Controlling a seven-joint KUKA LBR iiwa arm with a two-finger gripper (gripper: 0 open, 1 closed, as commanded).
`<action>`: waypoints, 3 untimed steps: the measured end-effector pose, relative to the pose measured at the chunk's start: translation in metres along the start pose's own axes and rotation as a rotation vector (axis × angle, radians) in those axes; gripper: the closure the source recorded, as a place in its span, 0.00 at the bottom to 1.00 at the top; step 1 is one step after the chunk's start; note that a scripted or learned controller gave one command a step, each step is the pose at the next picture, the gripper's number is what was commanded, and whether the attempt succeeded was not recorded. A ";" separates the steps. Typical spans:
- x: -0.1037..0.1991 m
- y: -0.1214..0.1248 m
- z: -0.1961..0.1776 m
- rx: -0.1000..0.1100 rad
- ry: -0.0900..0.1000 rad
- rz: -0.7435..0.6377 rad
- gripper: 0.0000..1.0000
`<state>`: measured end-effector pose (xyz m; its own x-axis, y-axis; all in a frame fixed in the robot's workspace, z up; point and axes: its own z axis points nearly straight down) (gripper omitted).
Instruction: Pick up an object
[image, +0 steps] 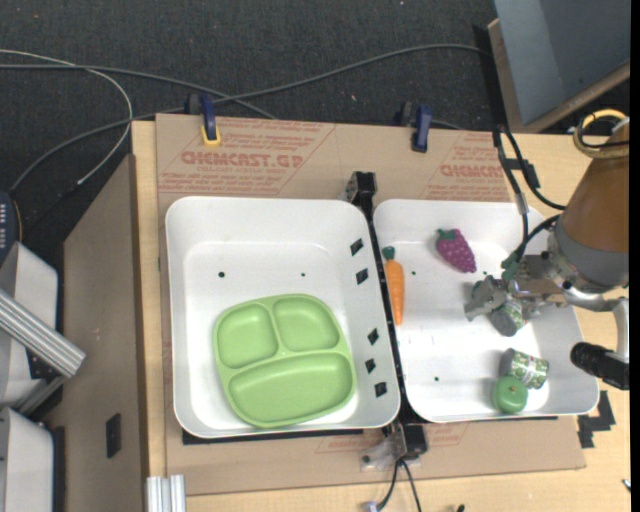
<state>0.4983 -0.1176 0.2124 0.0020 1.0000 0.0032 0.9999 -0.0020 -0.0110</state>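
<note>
Red lettering reading "CHEMCAST G.P" runs across the brown board (270, 150) beyond the left bin; the same print repeats, partly hidden, beyond the right bin.

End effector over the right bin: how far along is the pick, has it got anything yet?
Done: the end effector is down inside the right bin. In hand: nothing visibly gripped; whether it is closed is unclear. Left: the grasp and lift. The purple grapes, the carrot and the green can all lie on the bin floor, apart from it.
</note>
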 end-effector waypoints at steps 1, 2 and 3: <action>0.000 0.002 -0.004 -0.009 -0.002 -0.002 0.00; -0.006 -0.001 0.057 -0.002 0.000 0.000 0.00; -0.007 0.003 0.119 -0.003 0.000 -0.001 0.00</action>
<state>0.5004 -0.1243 0.0934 0.0006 1.0000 0.0032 1.0000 -0.0006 -0.0077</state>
